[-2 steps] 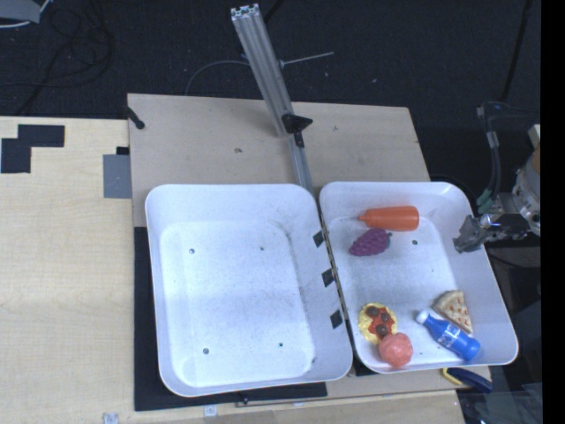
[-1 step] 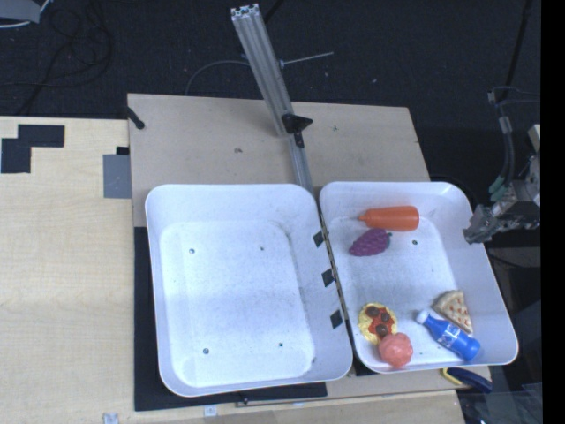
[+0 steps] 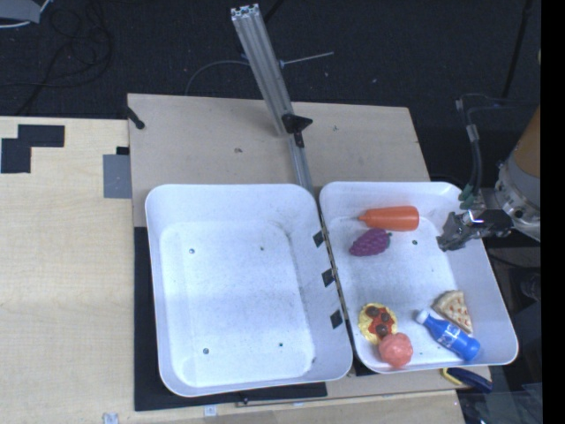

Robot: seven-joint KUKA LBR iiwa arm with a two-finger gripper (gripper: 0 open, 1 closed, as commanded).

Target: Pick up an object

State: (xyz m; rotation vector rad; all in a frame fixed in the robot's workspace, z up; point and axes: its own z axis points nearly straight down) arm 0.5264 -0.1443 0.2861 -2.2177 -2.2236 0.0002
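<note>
In the right bin [image 3: 406, 276] lie an orange carrot [image 3: 389, 218], a purple grape bunch [image 3: 370, 243], a yellow and red toy [image 3: 377, 321], a pink ball [image 3: 396, 350], a blue bottle [image 3: 449, 336] and a pizza slice [image 3: 454, 308]. My gripper [image 3: 456, 234] hovers over the bin's right rim, to the right of the carrot and above the pizza slice. Nothing shows between its dark fingers.
The left bin [image 3: 234, 285] lies beside the right one, joined by black clips [image 3: 328, 276]. A slanted aluminium rail [image 3: 269, 73] rises behind the bins. A yellow and blue object [image 3: 466, 378] lies just off the right bin's front corner.
</note>
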